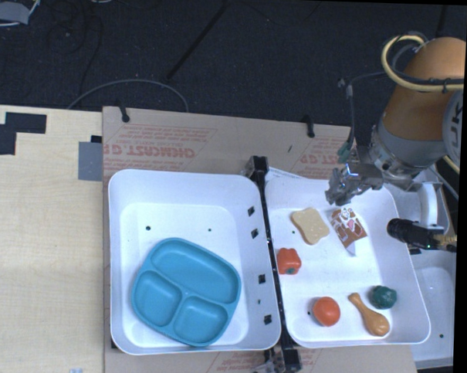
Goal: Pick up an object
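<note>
On the desk [38, 235] the left bin [129, 189] holds a blue tray [186, 291] with three compartments, lying toward the bin's 6 o'clock side. Across the divider, the right bin [402, 220] carries the pickable things: an orange pepper [289, 261] at its 9 o'clock edge, a tan bread slice [310, 225] toward 11 o'clock, a red tomato [326, 310] at 6 o'clock, a small printed packet [348, 227] at 12 o'clock, a tan drumstick [369, 315] at 5 o'clock and a dark green lump [382, 296] beside it at 4 o'clock.

The end effector [346, 184] hangs over the bin's 12 o'clock rim, just above the packet; whether it stands wide or narrow I cannot tell, and nothing shows in it.

The packet looks like the nearest target. It lies flat and thin, so I'd reckon the descent should be straight down with the grip set across its narrow width, keeping off the bread just beside it at 9 o'clock. A flat packet could slide out.
</note>
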You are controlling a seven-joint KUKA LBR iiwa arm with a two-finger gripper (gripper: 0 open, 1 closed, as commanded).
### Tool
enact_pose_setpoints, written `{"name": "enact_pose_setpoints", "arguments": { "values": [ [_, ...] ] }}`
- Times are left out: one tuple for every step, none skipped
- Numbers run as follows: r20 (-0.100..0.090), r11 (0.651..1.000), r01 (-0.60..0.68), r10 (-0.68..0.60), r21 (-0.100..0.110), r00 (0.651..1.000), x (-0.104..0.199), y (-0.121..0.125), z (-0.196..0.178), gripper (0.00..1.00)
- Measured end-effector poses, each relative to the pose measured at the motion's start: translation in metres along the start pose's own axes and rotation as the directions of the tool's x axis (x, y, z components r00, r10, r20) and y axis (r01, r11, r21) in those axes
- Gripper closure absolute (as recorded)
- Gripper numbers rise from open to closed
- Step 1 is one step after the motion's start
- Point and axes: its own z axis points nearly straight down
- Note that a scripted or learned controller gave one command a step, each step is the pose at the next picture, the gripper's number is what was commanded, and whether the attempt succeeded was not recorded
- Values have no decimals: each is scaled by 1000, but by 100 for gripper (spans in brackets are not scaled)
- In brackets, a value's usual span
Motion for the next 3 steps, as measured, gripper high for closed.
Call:
{"name": "enact_pose_setpoints", "arguments": {
  "values": [
    [0,1000,0,0,2,1000,60,3,2,100],
    [1,1000,-1,1,3,1000,105,-1,7,100],
    [1,1000,1,-1,4,1000,165,-6,20,100]
  ]
}}
